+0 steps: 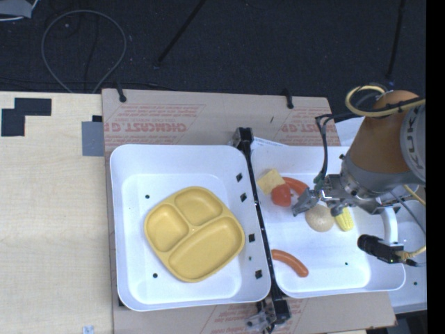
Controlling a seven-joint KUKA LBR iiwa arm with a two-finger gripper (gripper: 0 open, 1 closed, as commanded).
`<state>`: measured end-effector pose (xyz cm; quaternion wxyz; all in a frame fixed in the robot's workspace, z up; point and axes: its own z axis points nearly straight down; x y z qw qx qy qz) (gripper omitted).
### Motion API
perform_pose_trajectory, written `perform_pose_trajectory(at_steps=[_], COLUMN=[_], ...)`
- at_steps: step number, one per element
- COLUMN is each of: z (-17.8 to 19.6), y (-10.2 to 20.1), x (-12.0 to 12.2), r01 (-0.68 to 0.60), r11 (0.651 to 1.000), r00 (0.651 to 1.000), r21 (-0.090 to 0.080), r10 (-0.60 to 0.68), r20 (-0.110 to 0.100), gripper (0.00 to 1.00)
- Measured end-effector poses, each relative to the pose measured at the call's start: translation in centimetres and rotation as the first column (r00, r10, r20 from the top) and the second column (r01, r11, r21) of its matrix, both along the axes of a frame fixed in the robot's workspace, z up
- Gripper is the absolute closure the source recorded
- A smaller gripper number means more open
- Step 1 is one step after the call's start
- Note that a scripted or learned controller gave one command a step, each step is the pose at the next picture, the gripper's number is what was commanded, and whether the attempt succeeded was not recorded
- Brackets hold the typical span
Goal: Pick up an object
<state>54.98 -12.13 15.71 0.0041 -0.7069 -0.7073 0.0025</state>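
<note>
The left bin (132, 186) held a yellow divided plate (195, 234). In the right bin (348, 273), a red tomato (281, 196) lay just left of the gripper (311, 202). A pale round potato (320, 219) sat directly beneath the fingers, beside a corn cob (343, 219). The fingers appeared parted and held nothing. An orange sausage (290, 261) lay nearer, its long axis running left-right.

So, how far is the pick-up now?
Done: the arm has reached into the right bin, and the pincer sits low among the food, beside a tomato and a potato. In hand: nothing visibly gripped. Left: grasp one item and lift it; the sausage lies apart, untouched.
</note>
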Motion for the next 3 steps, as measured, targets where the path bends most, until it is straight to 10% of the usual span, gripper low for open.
perform_pose_trajectory(at_steps=[2, 3], z=[-7.0, -5.9], y=[0.3, 0.2], x=[0.0, 0.0], r01=[0.002, 0.007], r11=[1.000, 1.000], r00=[1.000, 1.000], r21=[-0.001, -0.001], r10=[-0.002, -0.007], r20=[0.005, 0.006], gripper=[0.00, 1.00])
